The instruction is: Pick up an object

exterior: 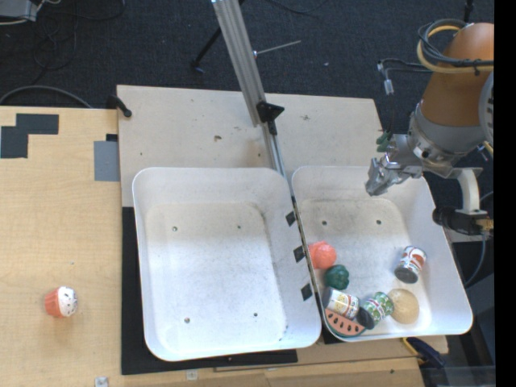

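No object is lifted yet, so the whole pick looks to be still ahead. The candidates lie in the right bin [431,216], gathered toward its near edge: an orange ball [322,255] sits against the divider [294,236] between the bins, a dark green piece [338,276] lies just nearer than the ball, and a small labelled can [343,303] lies nearer still beside a watermelon-slice toy [343,326]. A green-labelled can [376,307] touches a tan round object [404,305], and a red-and-white can [411,264] stands apart toward the bin's right wall. The gripper [379,182] hangs over the far end of that bin, well apart from all of them, with nothing between its jaws; whether the jaws are apart or together cannot be told at this size. My judgement is that descent, closing and lifting all remain. The left bin [153,216] holds no objects. A small red-and-white toy [61,301] rests on the wooden worktop [56,216], well left of the left bin.
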